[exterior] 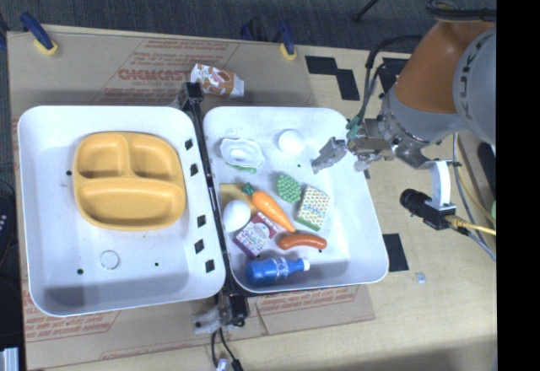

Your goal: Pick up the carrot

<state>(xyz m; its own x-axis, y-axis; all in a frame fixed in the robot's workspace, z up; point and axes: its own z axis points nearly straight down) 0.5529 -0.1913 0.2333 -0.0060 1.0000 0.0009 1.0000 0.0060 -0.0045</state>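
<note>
**Carrot in right bin, gripper above bin's right side**

Left bin (34, 192): yellow tray (128, 178) with compartments, lying toward the bin's top-left corner.

Bench, above the seam between the bins: small carton (216, 80).

Right bin (371, 243): white cup (240, 151) near the top-left corner; white ball (289, 142) near the top edge. Egg (235, 215) at the left edge. Carrot (268, 205) lies near the bin's middle, slanted, green end up-left, just right of the egg. Pink pack (256, 237) just below the carrot. Blue bottle (275, 269) along the bottom edge. Sausage (301, 240) right of the pack. Green piece (289, 188) and checked sponge (313, 207) just right of the carrot.

Gripper (327, 156): hangs over the bin's upper right, apart from the carrot. Cannot tell whether it is released or clenched; nothing seen in it.
</note>
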